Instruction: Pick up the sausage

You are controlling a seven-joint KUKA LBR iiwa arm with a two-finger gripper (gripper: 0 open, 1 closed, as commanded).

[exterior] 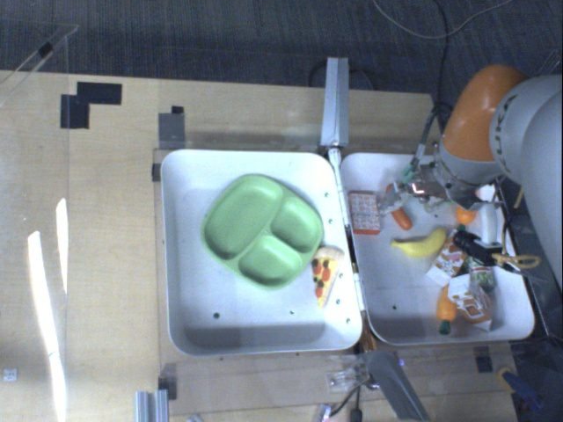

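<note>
The sausage (401, 219) is a short orange-red piece lying in the right bin (387, 310), near its upper middle. My gripper (406, 192) hangs just above and behind the sausage, at the end of the grey arm with the orange band (475, 121). The gripper's tip looks very close to the sausage's upper end, and I cannot tell if they touch. The sausage rests on the bin floor.
Also in the right bin are a yellow banana (420, 244), a red-and-white packet (365, 213), an orange piece (464, 215) and several small cartons (466, 301). The left bin (185, 323) holds a green divided plate (264, 229) and a pizza slice (325, 272).
</note>
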